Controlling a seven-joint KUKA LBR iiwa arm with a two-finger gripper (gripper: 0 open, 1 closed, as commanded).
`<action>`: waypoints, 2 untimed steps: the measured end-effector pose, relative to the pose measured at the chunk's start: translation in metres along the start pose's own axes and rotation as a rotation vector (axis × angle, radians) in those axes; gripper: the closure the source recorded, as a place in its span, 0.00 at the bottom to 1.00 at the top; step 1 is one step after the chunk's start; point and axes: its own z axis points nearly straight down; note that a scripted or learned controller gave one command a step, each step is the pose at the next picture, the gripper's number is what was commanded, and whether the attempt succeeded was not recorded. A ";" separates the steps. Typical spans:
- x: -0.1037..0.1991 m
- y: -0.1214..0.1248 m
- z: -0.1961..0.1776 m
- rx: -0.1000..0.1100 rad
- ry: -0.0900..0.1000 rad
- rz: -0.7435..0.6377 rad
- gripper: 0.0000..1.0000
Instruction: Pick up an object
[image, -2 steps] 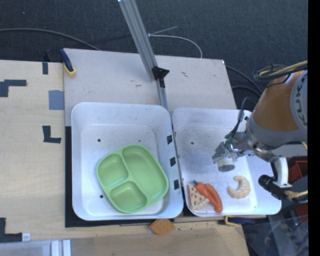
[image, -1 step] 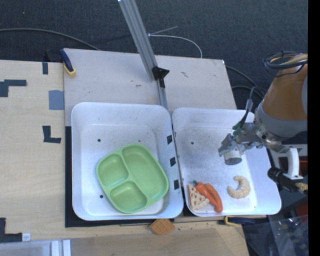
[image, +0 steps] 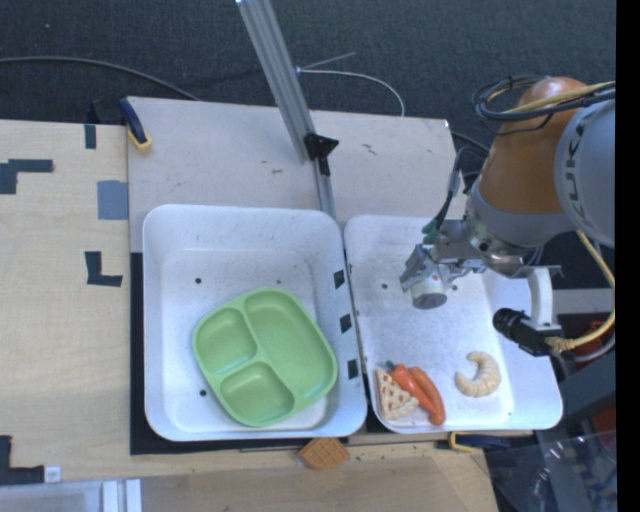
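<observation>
Claw (image: 430, 285) of my grey arm hangs above the right white bin (image: 372, 240); whether it grips anything, I cannot tell. Nearest, toward the bin's front, lies a pale curled shrimp toy (image: 479, 374). Left of that sit an orange carrot (image: 420, 391) and waffle wedge (image: 394, 396), touching.

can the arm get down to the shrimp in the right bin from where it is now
Probably yes. The gripper hangs over the right bin, and the shrimp lies alone on open floor, apart from the carrot.
</observation>
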 end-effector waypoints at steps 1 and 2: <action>0.050 0.035 0.003 0.001 0.000 0.000 1.00; 0.097 0.063 0.018 0.002 -0.001 0.001 1.00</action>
